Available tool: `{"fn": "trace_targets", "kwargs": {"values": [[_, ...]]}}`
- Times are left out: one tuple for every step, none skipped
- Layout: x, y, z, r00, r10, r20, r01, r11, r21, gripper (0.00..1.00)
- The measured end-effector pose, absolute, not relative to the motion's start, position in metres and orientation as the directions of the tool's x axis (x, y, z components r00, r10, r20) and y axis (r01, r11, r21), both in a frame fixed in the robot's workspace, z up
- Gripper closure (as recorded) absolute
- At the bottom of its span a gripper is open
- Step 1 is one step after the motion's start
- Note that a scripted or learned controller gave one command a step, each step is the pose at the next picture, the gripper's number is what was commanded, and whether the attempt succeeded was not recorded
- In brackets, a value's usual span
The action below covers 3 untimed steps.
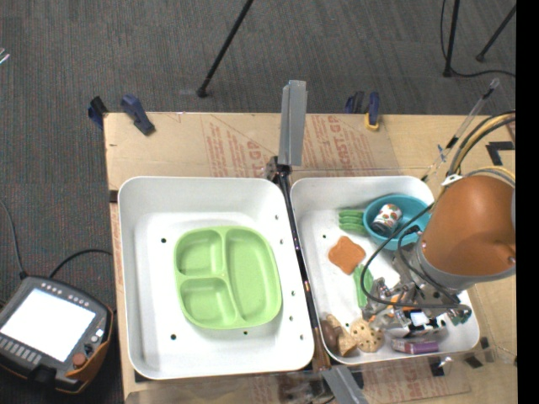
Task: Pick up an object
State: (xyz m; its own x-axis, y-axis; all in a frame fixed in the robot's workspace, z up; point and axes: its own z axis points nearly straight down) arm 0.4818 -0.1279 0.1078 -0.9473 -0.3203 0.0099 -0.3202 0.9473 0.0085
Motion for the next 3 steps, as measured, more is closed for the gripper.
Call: {"fn": "trace_targets", "kwargs": {"values": [[0.557, -0.081, 0.086, -0.962, -0.273, 0.0, -0.273, 0.962, 0.004, 1.0], [0.557, -0.083, 0.087, -0.963, -0.271, 0.0, -0.271, 0.962, 0.002, 0.0], [0.511, -0.097, 0.088, -0.965, -0.263, -0.001, -0.263, 0.965, 0.002, 0.0]]}}
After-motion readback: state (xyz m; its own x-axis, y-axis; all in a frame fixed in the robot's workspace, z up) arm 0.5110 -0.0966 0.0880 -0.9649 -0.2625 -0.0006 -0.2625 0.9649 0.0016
